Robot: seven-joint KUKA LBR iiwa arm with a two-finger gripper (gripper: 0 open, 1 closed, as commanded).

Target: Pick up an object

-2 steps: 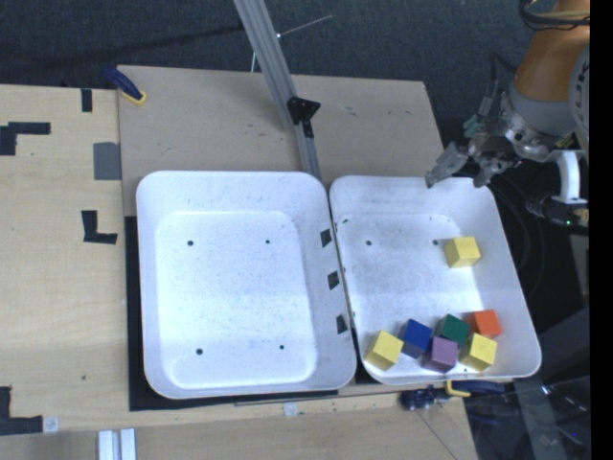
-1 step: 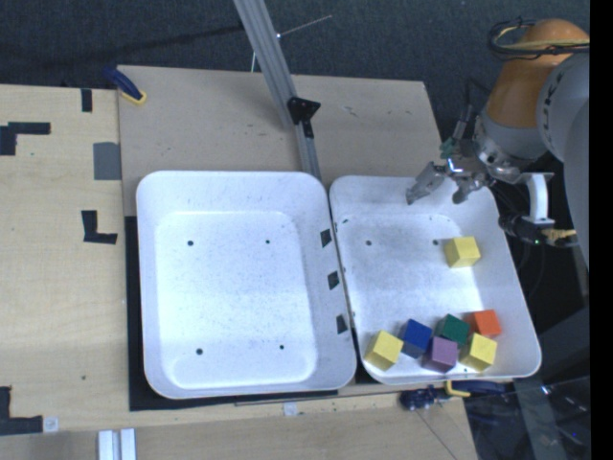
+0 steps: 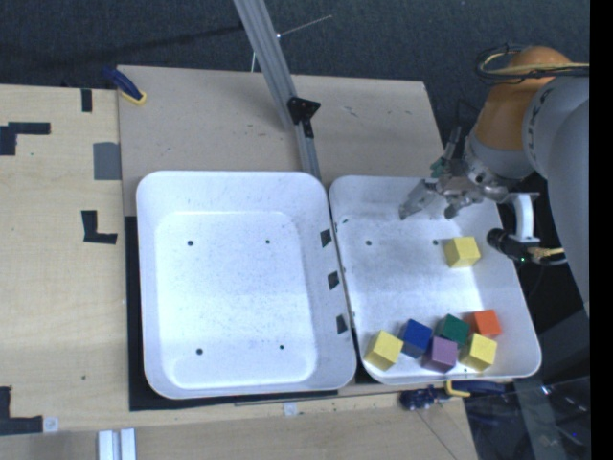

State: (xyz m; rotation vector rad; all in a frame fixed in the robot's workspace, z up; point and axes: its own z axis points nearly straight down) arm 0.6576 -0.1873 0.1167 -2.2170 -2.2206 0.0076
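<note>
Camera view: spread, empty metal jaws (image 3: 433, 205) above right bin (image 3: 383, 257), near yellow cube (image 3: 462, 251).

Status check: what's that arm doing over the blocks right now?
Tool open, holding nothing, over right bin. Lone yellow block nearby, untouched. Nothing in the way.

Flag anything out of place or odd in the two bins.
Nothing stands out. One yellow cube sits apart from the cluster of cubes along the right bin's near edge; the claw hovers above.

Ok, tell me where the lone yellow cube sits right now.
The lone yellow cube lies in the right bin, toward its far right side, just below the hand and apart from the cluster of cubes at the near edge.
</note>
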